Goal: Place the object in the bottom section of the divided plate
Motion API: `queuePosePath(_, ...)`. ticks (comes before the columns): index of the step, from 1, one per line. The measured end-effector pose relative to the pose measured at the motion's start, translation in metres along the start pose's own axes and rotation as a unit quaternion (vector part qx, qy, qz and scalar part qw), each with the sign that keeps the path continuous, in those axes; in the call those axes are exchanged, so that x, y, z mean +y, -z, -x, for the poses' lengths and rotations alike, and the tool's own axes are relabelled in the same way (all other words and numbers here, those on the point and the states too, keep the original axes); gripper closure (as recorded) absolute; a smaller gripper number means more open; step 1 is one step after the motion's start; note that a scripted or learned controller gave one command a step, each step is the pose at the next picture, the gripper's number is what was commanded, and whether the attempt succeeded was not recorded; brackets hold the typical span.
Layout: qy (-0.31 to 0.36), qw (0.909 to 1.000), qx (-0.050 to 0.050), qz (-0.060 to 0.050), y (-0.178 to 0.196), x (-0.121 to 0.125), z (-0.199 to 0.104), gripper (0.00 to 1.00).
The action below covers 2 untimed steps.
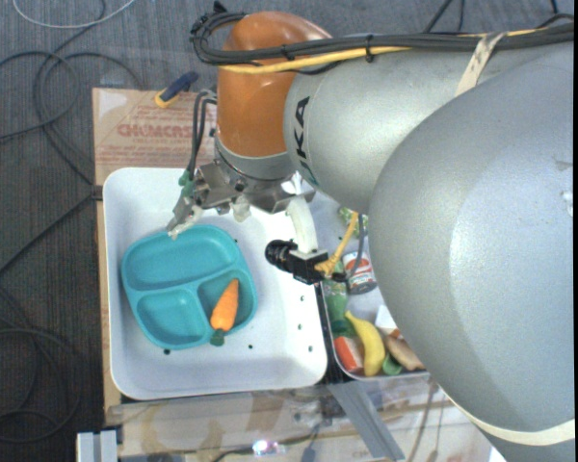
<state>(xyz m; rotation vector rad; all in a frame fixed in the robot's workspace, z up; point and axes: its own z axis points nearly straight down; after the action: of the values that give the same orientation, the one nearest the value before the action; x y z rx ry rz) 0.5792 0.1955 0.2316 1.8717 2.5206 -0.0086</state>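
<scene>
Carrot (225, 305) lay in the lower right section of the teal plate (164, 268), its tip overhanging the rim toward the bin (270, 354) floor. Whether that section counted as the bottom one could not be settled from the slanted view; it was the section nearest the lower edge of the frame on the right. The main risk judged from this state was displacement: the carrot rested partly on the rim, so a nudge to the plate could roll it out onto the bin. A second risk was contact between the gripper (185, 215) and the plate's upper edge, since the fingertips stood just at that edge; a careless retreat could drag or tilt the plate. The arm reached in from the right, its orange band (260, 85) directly above the wrist, the wrist pointed down and leftward over the left bin. The gripper carried nothing between its fingers; how far apart they stood could not be told. The right bin (339, 373) held a banana (368, 343) and other items, well apart from the plate.
</scene>
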Motion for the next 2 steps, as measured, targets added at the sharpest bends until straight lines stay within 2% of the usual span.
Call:
queuePosePath(1,-0.069,0.9976,0.002,-0.002,-0.1080,-0.0658,-0.0429,0.00)
queuePosePath(2,-0.069,0.9976,0.002,-0.002,-0.1079,-0.0657,-0.0428,0.00)
